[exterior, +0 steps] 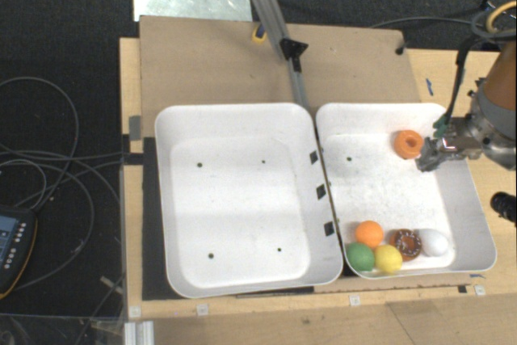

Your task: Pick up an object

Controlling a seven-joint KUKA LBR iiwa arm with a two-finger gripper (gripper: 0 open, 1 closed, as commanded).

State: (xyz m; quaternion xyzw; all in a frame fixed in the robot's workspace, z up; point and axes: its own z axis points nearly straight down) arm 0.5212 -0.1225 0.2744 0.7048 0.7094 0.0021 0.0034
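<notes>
1. The arm [494, 113] is reaching in from the right, over the right-hand rim of the right bin [380, 202]; its grey body is sitting above the bin's upper right corner.
2. The gripper [428, 156] is hanging at the bin's right side, just beside an orange ring-shaped object [409, 144] (a doughnut-like piece with a hole in its middle). Whether the two are touching cannot be told.
3. The state of the fingers cannot be told from here: they are showing as a small dark shape, too blurred to read as released or clenched. Nothing is visibly sitting between them.
4. The orange ring-shaped object is lying in the upper right part of the right bin, near the back wall.
5. A cluster of other objects is resting along the front edge of the same bin: an orange ball [370, 233], a green ball [360, 257], a yellow ball [388, 258], a brown doughnut [405, 242] and a white egg-shaped object [435, 242] (packed close together).
6. The left bin [242, 198] is standing beside the right one, their rims meeting along the middle.
7. Both bins are sitting on the wooden tabletop [347, 61]; dark cables [40, 166] are trailing over the floor at left.
</notes>
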